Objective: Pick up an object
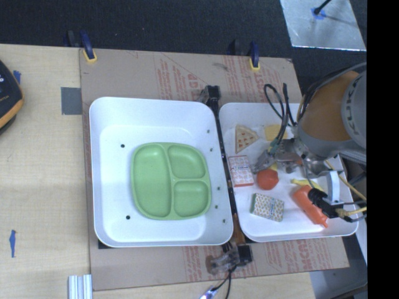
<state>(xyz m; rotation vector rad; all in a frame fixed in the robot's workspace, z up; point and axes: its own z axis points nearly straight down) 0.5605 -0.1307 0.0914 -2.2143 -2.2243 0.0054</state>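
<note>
A green divided plate [170,180] is lying in the left bin [106,123]. To the plate's right, in the right bin [299,232], a red tomato [267,179] is sitting among a waffle wedge [244,137], patterned packet [268,207] and carrot [310,206]. The gripper [274,157] is hovering just above the tomato; I cannot tell its jaw state.

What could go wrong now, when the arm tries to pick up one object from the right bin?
1. The claw hangs just above the red tomato; a round thing may roll away when pressed.
2. The small red-and-white packet lies close beside the tomato, so it could be pushed or caught too.
3. The black cables hang loose over the right bin and might snag.
</note>
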